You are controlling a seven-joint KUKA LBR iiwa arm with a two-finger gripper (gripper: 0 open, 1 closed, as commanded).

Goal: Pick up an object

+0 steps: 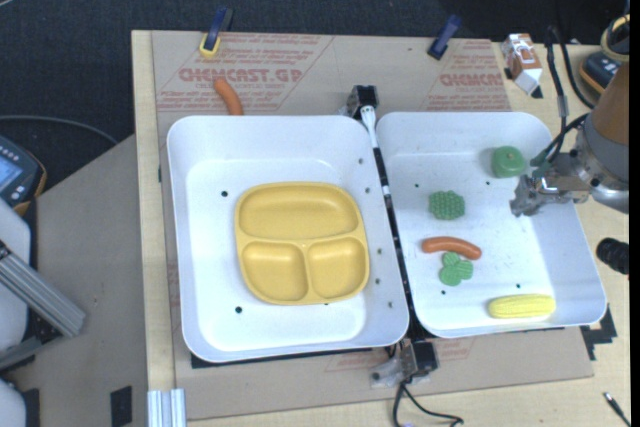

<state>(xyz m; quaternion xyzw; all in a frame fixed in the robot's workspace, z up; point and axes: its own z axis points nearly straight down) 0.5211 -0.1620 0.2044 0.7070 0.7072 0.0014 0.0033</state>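
Two shallow white plastic bins are shown side by side on a cardboard-covered desk (300, 65). The left bin (200, 215) holds a yellow, glossy, three-compartment plastic tray (300, 240). In the right bin (560, 255), five small toy foods are scattered well apart: a round green plastic piece (507, 160) at the far right, a knobbly green cluster (447, 205) near the middle, an orange-red sausage shape (451, 247), a smaller green leafy piece (456, 270) just beside it, and a ridged yellow corn cob (520, 307) at the near edge. The gripper (530, 193), of grey metal, is seen low over the right side of this bin, just near and right of the round green piece, with nothing visibly held. Whether the fingers are open or closed cannot be told. The round green piece is judged the likeliest target: light, stiff and smooth, hence apt to slip; it would best be taken across its widest part.
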